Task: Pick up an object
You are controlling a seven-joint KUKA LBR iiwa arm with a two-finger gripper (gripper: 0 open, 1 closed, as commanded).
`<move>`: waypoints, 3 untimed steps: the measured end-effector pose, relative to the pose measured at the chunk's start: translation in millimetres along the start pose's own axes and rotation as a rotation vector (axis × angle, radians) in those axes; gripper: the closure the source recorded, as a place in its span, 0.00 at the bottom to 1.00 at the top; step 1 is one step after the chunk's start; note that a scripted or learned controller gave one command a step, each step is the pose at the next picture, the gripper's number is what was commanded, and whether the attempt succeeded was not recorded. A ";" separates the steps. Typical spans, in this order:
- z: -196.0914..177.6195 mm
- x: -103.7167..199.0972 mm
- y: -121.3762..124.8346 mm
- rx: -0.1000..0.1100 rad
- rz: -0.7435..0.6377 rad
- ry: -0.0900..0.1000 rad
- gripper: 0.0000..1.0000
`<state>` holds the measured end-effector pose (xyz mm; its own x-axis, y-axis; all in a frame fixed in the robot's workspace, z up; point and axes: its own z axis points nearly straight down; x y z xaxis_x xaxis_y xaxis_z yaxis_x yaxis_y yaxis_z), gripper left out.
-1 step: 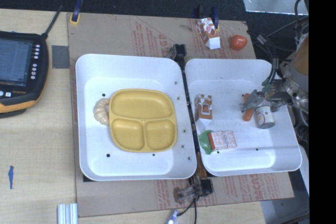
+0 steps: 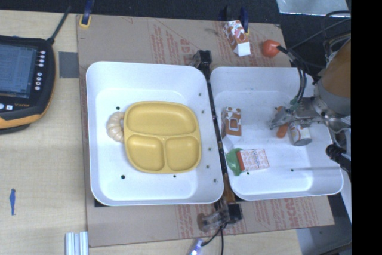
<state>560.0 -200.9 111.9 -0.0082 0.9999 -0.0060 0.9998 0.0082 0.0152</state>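
Note:
My gripper (image 2: 288,120) is low in the right bin (image 2: 268,83), near that bin's right side. A small orange piece (image 2: 281,132) lies just under its tip, and a grey cylinder (image 2: 300,135) sits beside it to the right; whether either is held cannot be made out. A brown carton (image 2: 231,121) lies at the bin's left wall. A red-and-white packet (image 2: 253,159) with a green piece (image 2: 233,162) rests near the bin's front left. In the left bin (image 2: 101,182), a yellow divided plate (image 2: 162,135) has a beige lump (image 2: 114,126) at its left edge.
The arm (image 2: 335,77) enters from the right over the right bin's edge, trailing cables. Behind the bins, a small carton (image 2: 237,37) and a red ball (image 2: 270,48) sit on the cardboard. A control tablet (image 2: 21,80) lies at the far left.

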 end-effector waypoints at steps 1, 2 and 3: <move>18.3 48.2 33.6 0.011 0.001 0.002 0.00; 9.7 47.5 32.4 0.016 -0.001 0.002 1.00; -80.4 122.1 42.1 0.018 0.004 0.007 1.00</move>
